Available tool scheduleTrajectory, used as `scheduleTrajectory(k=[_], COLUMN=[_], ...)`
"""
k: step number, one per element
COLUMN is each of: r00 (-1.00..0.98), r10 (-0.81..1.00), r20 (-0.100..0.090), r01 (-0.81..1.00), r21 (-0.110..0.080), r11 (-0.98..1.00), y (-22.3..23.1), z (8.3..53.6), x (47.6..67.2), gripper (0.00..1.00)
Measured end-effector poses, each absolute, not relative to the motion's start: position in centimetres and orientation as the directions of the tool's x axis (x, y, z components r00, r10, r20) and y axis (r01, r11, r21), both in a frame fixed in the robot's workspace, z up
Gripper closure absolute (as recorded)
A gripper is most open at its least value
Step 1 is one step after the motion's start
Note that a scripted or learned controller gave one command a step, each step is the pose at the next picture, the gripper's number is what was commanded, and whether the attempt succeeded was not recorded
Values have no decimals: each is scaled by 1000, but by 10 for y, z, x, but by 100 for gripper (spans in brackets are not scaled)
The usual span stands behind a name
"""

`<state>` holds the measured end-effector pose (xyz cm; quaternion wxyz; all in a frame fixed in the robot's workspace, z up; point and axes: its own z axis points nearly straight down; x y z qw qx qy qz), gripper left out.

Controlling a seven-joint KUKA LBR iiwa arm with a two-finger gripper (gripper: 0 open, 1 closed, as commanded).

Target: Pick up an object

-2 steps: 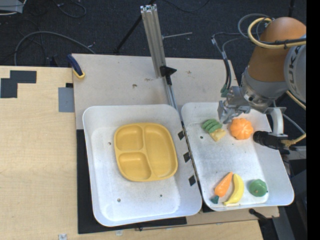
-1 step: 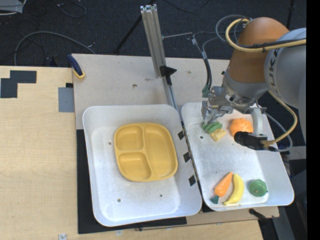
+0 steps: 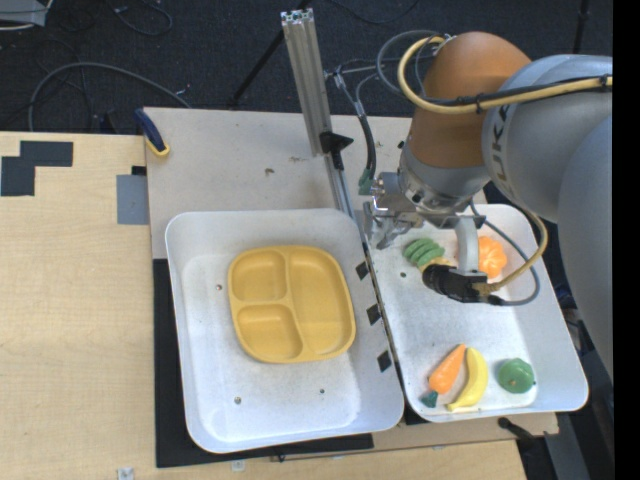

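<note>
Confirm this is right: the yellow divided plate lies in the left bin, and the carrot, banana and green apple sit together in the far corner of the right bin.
One thing is wrong: the carrot, banana and green apple sit at the near end of the right bin, as the camera view shows. The yellow divided plate does lie in the left bin.

The pale wooden worktop [image 3: 70,298] carries 2 shallow white bins side by side on a black mat [image 3: 165,368]. The left bin [image 3: 200,408] and the right bin [image 3: 560,368] touch along their inner edges.
</note>
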<state>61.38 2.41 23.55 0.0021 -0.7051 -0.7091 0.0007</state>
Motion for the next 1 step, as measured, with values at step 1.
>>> scheduleTrajectory(k=[1], r00=[-4], r10=[1000], r20=[1], r01=[1000], r21=[-5], r11=[5], y=[68], z=[238], x=[606], gripper=[100])
